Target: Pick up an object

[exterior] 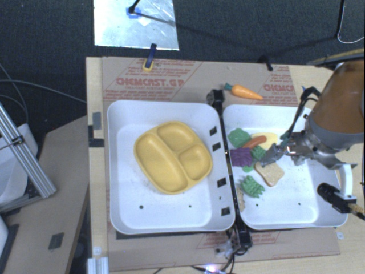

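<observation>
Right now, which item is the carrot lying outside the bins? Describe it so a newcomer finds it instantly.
Start at the right bin, the one crowded with toy food, and go to its far rim. Just beyond that rim, on the brown cardboard near the gap between the two bins, lies the carrot. It is the orange tapered piece with a green tip, lying apart from the pile of food inside the bin.

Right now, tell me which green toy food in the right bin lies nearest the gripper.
The small green piece beside the bread slice, just left of the gripper; the other two green pieces lie farther off.
</observation>
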Action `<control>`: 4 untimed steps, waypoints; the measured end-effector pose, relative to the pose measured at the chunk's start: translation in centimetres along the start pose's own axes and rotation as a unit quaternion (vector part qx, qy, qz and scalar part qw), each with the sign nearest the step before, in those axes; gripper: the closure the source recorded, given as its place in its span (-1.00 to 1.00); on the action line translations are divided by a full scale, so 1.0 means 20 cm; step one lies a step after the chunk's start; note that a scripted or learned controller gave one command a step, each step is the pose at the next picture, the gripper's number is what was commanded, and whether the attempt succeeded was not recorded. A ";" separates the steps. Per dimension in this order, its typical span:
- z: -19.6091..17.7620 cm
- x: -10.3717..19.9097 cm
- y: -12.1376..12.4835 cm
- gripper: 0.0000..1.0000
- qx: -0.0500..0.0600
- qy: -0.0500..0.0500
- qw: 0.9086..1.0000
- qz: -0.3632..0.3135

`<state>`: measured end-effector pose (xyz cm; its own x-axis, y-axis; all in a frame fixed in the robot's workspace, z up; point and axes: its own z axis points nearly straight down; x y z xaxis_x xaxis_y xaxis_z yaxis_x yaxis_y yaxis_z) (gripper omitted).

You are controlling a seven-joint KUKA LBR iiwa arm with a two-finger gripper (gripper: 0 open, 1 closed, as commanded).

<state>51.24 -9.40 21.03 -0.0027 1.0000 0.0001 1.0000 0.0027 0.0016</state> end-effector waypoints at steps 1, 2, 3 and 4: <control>-0.06 -0.50 -0.14 -1.00 0.000 -0.003 1.000 0.006; -0.11 -0.46 -0.12 1.00 -0.002 -0.001 1.000 0.000; 0.00 -0.50 0.17 1.00 -0.002 -0.001 1.000 -0.002; -0.29 -0.36 -0.06 1.00 -0.002 0.000 1.000 -0.001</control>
<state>50.11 -16.67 26.81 -0.0053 1.0000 0.0000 1.0000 0.0053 0.0055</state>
